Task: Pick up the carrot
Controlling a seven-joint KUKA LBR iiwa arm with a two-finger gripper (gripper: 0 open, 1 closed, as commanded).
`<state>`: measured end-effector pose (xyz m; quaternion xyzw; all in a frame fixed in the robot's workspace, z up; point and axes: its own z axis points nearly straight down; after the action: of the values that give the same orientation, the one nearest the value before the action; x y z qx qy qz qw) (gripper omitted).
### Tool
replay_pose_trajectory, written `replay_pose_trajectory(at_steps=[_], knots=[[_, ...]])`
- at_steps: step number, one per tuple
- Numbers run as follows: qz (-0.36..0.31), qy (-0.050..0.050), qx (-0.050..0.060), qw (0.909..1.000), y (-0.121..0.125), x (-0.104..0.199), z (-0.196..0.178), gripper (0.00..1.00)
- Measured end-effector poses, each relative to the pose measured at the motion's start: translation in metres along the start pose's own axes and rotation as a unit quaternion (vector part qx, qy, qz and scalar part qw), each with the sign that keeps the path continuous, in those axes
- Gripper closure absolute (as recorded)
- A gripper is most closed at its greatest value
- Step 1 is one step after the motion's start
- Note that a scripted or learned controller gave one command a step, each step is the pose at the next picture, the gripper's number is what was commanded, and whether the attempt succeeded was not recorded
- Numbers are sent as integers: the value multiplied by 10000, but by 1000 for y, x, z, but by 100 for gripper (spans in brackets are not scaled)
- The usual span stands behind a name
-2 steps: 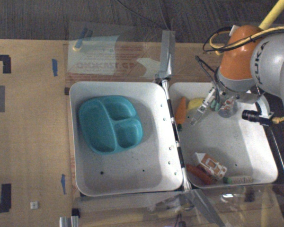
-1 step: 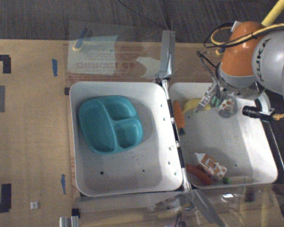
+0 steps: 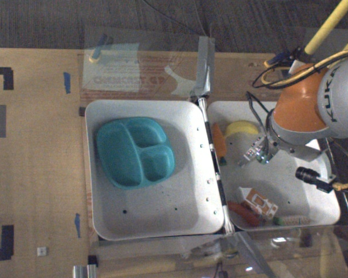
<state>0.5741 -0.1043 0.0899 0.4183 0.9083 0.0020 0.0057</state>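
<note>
Camera view looks down on two white bins. In the left bin (image 3: 104, 213) lies a teal plate (image 3: 136, 152) with three sections. In the right bin (image 3: 327, 210) the carrot (image 3: 219, 142) lies along the left wall, thin and orange, pointing up and down the picture. A yellow thing (image 3: 242, 128) sits just beside it, near the top. A small snack packet (image 3: 261, 202) and a red thing (image 3: 245, 212) lie near the bottom.

The gripper (image 3: 256, 153) hangs over the middle of the right bin, a little to the right of the carrot. I cannot tell how wide it is open, and nothing seems to be in it.

To do this step well, I think it should slide left until it is over the carrot's middle, turn to grab across the thin side, and stay off the wall.
</note>
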Motion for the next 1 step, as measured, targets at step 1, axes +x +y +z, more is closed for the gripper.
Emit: replay_pose_trajectory(at_steps=[1], knots=[[781,41,49,9969,2,85,-94,100]])
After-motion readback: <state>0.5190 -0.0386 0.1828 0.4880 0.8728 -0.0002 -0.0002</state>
